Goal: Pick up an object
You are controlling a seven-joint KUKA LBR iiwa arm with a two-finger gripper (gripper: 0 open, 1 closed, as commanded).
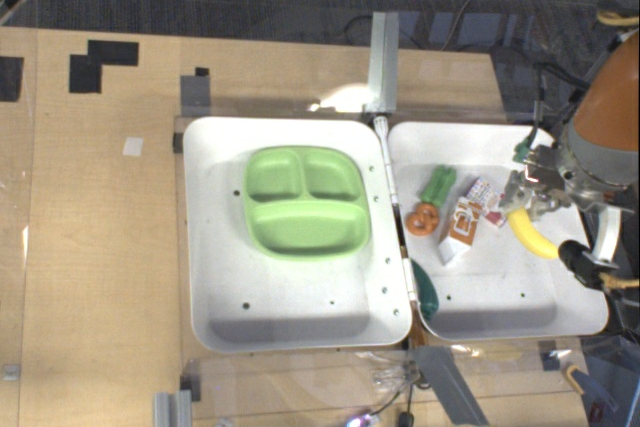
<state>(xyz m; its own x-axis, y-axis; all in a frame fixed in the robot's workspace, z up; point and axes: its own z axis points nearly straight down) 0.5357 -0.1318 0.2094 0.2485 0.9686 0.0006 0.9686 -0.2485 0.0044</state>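
Gripper [527, 187] sits right over your banana [532, 235] at mid-right, prob lining up a grab, can't tell its grip state tho.

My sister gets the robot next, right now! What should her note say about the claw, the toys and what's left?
Gripper: over the right bin, right at the banana's upper end; whether its fingers are open or shut can't be made out, and nothing visibly sits between them.
Things: the banana, a small orange-and-white carton, a green toy with an orange end and a dark green thing at the near-left corner all lie in the right bin. A green divided plate lies in the left bin.
Done: nothing lifted.
Left: grab one object and raise it.
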